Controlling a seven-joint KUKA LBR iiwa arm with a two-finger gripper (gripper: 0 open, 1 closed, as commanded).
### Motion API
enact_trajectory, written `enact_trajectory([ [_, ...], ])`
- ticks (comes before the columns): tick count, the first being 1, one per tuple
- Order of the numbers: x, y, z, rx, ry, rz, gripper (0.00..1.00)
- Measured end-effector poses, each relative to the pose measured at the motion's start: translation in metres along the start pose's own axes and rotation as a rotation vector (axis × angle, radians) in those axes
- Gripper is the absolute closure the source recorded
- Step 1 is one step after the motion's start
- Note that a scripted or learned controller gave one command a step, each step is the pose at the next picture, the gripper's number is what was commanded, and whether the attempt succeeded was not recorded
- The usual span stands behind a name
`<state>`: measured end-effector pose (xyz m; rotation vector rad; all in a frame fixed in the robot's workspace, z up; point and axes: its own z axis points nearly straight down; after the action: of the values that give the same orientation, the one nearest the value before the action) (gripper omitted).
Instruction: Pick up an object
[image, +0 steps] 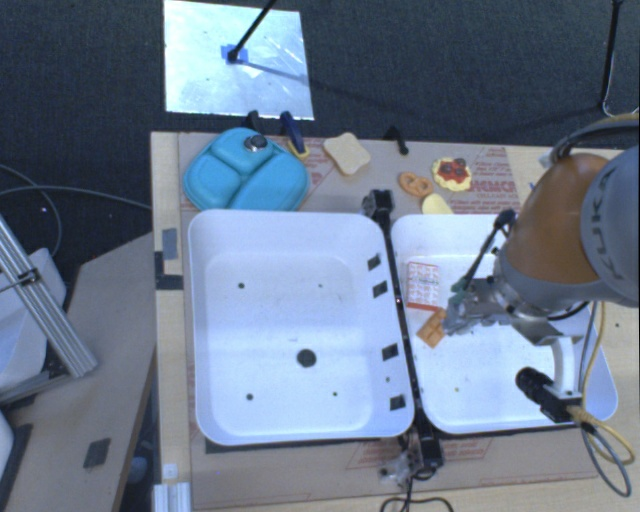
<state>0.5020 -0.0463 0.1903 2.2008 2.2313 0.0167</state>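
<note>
Gripper (452, 318) lowered into the right bin (500, 415), at an orange piece (431, 329).

Whether the jaws are open or closed cannot be told. The gripper is seen just beside the small orange piece, which lies on the bin floor near the left wall; contact cannot be confirmed. A white card with red print (422, 284) lies just above it. The left bin (215, 300) adjoins. Behind the bins, a blue plastic tray (246, 172), a bread slice (347, 153), a pretzel (414, 184) and a small pizza (452, 173) are laid on the bench.
</note>
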Motion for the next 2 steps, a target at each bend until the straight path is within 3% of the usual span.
enact_trajectory([
  [1,0.079,0.019,-0.037,0.006,0.001,0.0,1.0],
  [2,0.092,0.007,-0.154,-0.002,0.001,0.006,1.0],
])
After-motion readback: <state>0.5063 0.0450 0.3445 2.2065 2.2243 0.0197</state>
